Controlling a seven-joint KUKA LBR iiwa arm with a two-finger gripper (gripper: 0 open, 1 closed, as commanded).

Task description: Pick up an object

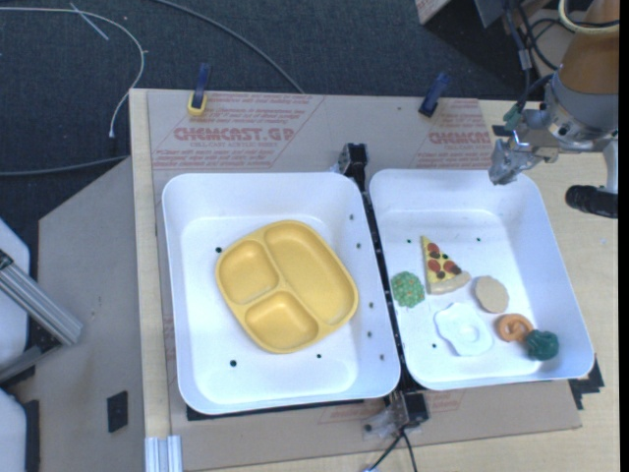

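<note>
hovering pincer [503, 168] above right bin's [560, 264] far rim.

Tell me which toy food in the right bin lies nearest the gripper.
The pizza slice: it lies highest in the right bin, closest to the gripper; the others sit farther down.

The arm [590, 62] comes in from the upper right of the camera view, its orange band showing as a broad rounded section near the top right corner. Below the band the grey wrist [575, 116] narrows and angles down and to the left. Dark cables run along the upper part of the arm. The gripper [504, 168] hangs at the end of the wrist, pointing downward, high in the view. Its tip is small and dim, and nothing shows between the fingers.
</note>
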